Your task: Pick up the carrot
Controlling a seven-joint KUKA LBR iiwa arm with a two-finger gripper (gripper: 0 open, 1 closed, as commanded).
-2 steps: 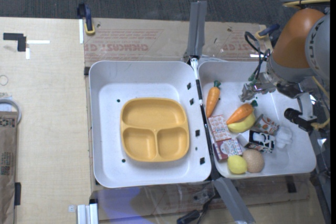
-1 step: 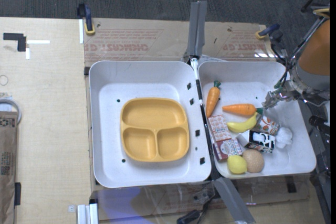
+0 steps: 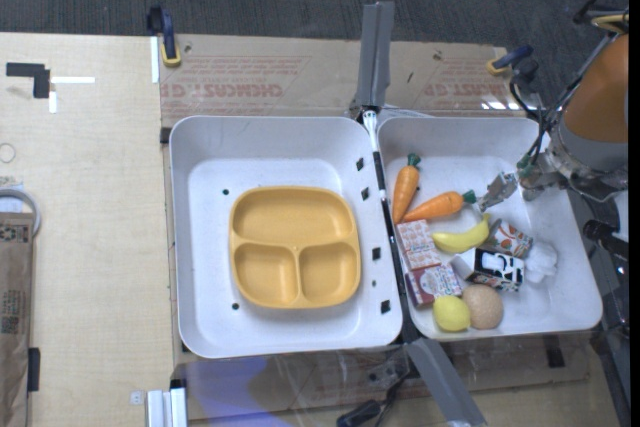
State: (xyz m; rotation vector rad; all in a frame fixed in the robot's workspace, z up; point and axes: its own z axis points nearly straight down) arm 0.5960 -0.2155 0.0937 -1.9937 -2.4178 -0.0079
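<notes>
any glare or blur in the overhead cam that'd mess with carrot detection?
Camera view: both carrots sharp, evenly lit, soft shadows; mild glare on the right bin's white floor near the claw; purple tint along the bottom edge.

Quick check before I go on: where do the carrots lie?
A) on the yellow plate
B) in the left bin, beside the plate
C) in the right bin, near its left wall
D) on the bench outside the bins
C: both carrots lie in the right bin, close to its left wall, above the banana.
</notes>
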